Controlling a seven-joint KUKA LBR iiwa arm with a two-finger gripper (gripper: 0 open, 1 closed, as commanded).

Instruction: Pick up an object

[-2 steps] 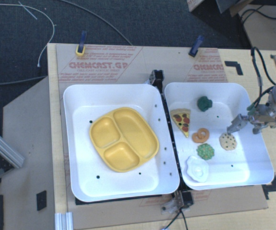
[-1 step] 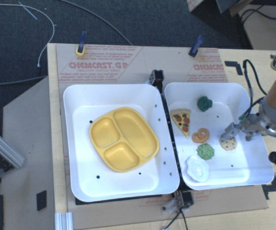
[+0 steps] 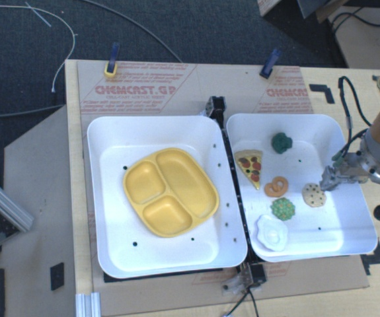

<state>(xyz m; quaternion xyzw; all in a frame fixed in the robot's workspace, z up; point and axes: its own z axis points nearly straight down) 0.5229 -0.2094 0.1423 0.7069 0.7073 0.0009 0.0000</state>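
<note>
While bumpy broccoli (image 3: 283, 209) lies apart, claw (image 3: 326, 182) nears round speckled cookie (image 3: 314, 195).

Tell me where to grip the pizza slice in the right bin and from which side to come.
Grip the pizza slice across its wide crust end, coming straight down from above. It lies flat on the right bin floor, tip pointing toward the pretzel, with bare floor beside the crust, probably enough for the fingers.

Grey metal gripper (image 3: 328, 179) — orange-banded wrist, black cables.
</note>
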